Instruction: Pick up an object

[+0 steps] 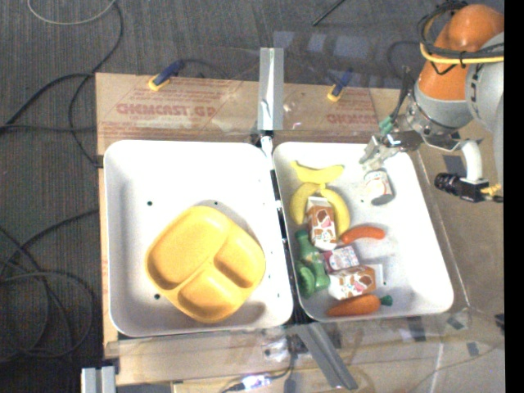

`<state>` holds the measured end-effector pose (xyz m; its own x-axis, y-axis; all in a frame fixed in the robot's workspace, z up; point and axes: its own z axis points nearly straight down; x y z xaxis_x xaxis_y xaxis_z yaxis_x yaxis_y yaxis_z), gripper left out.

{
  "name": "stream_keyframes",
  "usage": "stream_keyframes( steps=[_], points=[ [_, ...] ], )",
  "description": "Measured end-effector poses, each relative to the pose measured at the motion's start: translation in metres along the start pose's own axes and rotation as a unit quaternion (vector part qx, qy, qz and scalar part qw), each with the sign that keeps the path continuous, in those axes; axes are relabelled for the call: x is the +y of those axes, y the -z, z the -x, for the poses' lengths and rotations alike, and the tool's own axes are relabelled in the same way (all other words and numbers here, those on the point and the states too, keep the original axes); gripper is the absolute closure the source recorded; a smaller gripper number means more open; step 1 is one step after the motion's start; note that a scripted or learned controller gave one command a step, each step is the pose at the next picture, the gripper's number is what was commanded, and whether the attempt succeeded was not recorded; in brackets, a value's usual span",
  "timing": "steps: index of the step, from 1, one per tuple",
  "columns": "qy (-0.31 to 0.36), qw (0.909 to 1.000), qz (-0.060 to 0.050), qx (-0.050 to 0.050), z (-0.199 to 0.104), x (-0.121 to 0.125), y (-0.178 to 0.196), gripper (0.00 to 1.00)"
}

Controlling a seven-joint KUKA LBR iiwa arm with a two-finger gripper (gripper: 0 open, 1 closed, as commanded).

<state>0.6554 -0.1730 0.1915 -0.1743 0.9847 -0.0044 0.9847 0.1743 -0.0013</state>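
The right bin (426, 228) holds a pile of toy food: two yellow bananas (313, 173), a small printed carton (322, 223), an orange sausage-shaped piece (361, 235), green vegetables (307, 267), two more cartons (352, 281) and a carrot (354, 305). A small white and orange item (378, 187) lies apart near the bin's far right corner. My gripper (373, 155) hangs over that corner, just above and beyond the small item, and nothing can be seen in its grasp.
The left bin (131, 187) holds a yellow divided plate (206, 262). A metal divider post (268, 97) stands between the bins at the back. Clamps and cardboard lie behind the bins, and cables run across the floor.
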Motion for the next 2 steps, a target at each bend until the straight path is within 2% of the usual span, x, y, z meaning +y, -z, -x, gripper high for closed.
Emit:
stream_keyframes(
  steps=[1, 2],
  points=[
    [0.231, 0.973, 0.002, 0.001, 0.004, -0.009, 0.069, 1.0],
    [0.41, 0.9119, 0.002, 0.001, 0.015, -0.043, 0.065, 1.0]
  ],
)
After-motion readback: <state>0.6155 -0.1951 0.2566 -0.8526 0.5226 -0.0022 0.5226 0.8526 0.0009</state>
